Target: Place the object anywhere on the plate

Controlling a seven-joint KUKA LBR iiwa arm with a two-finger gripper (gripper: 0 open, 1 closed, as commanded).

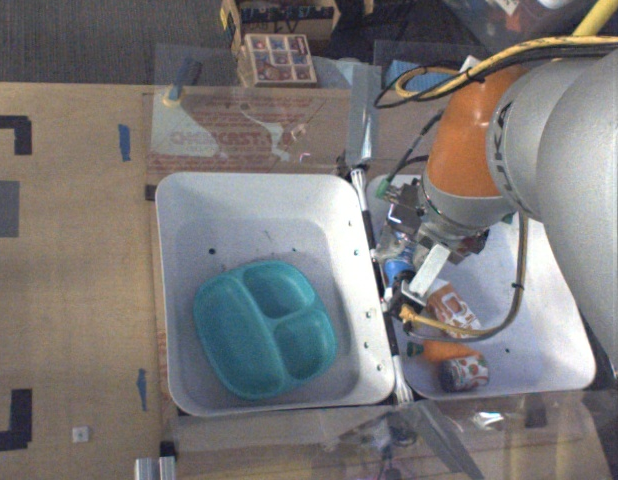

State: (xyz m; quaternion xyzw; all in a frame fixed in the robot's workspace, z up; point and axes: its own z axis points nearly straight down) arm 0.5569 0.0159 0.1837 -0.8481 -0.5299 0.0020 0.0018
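A teal plate (264, 328) with three compartments lies in the left white bin (189, 208), towards its front. My gripper (399, 260) reaches down into the left side of the right bin (549, 353), close to the wall between the two bins. A small blue object (393, 269) shows right at the gripper; whether it is held is hidden by the wrist. Nothing lies on the plate.
In the right bin's front part lie a brown and white packet (455, 309), an orange carrot-like piece (447, 349) and a small red and grey can (462, 372). The grey arm covers the bin's back and right. Boxes stand beyond the bins.
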